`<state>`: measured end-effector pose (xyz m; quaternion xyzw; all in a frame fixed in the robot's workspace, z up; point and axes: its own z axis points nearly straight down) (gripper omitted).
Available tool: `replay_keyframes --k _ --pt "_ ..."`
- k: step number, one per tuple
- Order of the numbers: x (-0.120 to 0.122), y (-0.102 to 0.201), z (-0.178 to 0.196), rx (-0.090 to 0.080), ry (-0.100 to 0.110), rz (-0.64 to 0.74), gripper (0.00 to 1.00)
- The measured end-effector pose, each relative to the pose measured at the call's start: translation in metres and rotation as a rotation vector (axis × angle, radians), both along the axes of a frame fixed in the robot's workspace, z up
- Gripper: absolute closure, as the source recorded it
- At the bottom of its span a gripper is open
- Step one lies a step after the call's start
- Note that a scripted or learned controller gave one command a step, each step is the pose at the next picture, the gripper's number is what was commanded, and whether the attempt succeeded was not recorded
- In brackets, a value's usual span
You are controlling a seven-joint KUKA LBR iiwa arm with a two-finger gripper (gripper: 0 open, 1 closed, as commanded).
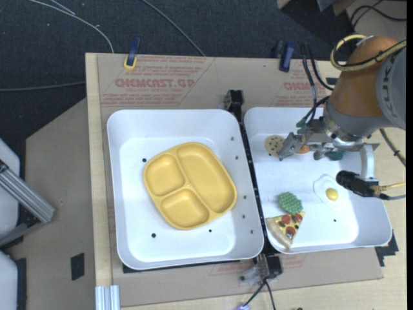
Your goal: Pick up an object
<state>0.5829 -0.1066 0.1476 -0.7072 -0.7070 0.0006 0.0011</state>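
Note:
My gripper (pixel 288 147) hangs low over the back of the right bin (pixel 368 234), just right of a small speckled cookie (pixel 273 144). Something small and orange-brown shows at the gripper's tip, and I cannot make out what it is. In the same bin, a fried egg (pixel 328 191) lies near the middle. A green knobbly piece (pixel 290 203) sits left of the egg. A pizza slice (pixel 284 228) rests in the front left corner.
The left bin (pixel 122 237) bears a yellow three-part plate (pixel 188 185). A black clamp (pixel 233 100) sits at the back between the bins. Cables run from the arm over the right bin's right side (pixel 361 185). Blue clips (pixel 131 53) hold the cardboard's back edge.

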Motion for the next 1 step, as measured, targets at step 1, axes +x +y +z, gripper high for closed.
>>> replay_keyframes --k 1 --pt "0.0058 -0.0007 -0.0605 0.0 0.002 0.0 0.0"
